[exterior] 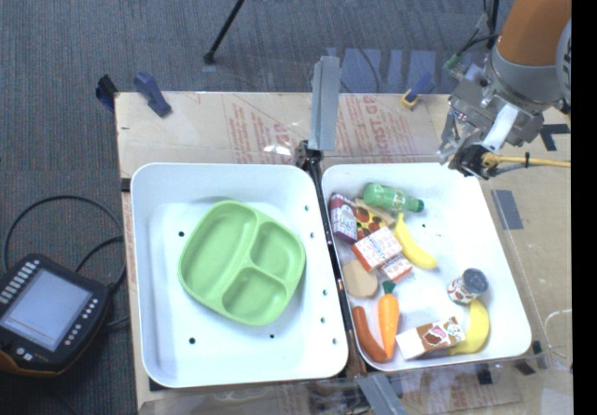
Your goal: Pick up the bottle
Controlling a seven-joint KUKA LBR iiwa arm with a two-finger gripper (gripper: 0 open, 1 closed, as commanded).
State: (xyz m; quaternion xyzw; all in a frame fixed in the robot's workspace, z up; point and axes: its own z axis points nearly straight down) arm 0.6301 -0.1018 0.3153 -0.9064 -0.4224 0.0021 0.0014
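Reading the jaws is not possible at this slant: you cannot tell whether they stand apart or together. Note that the grey two-finger gripper (459,150) hangs at the frame's upper right, over the far corner of the right shallow white bin (466,228), probably staged for a descent. The green plastic bottle (392,199) lies on its side lower left of it, just beside a yellow banana (413,247). Its label is too small to read.
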